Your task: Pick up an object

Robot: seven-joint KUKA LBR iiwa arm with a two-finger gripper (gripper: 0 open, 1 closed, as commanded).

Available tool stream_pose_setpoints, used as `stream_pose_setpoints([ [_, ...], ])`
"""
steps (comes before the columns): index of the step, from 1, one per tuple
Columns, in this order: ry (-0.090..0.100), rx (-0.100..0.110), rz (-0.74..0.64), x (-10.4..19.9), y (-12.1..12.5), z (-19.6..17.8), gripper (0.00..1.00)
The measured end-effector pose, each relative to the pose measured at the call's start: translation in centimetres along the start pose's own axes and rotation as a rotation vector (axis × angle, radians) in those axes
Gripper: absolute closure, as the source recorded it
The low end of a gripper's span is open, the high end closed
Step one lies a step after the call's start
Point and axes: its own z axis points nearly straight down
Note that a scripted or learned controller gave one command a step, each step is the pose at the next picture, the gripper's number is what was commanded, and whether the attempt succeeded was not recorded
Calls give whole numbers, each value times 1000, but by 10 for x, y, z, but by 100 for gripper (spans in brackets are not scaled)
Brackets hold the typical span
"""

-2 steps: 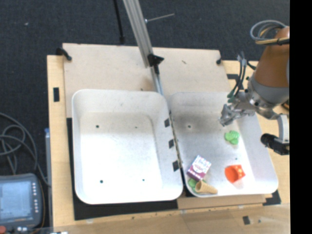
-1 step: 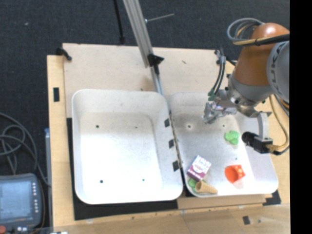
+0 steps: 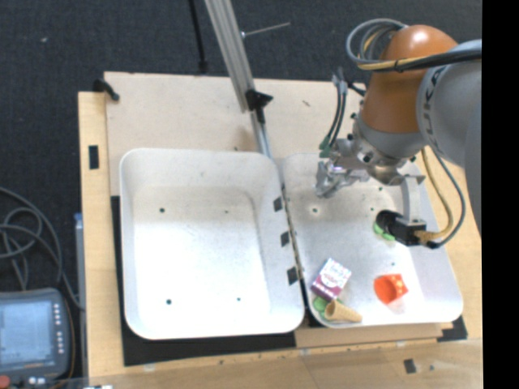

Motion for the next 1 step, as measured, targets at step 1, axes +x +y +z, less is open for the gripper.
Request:
stream_pose_setpoints([
  [1,0,0,0,41,18,-7,100],
])
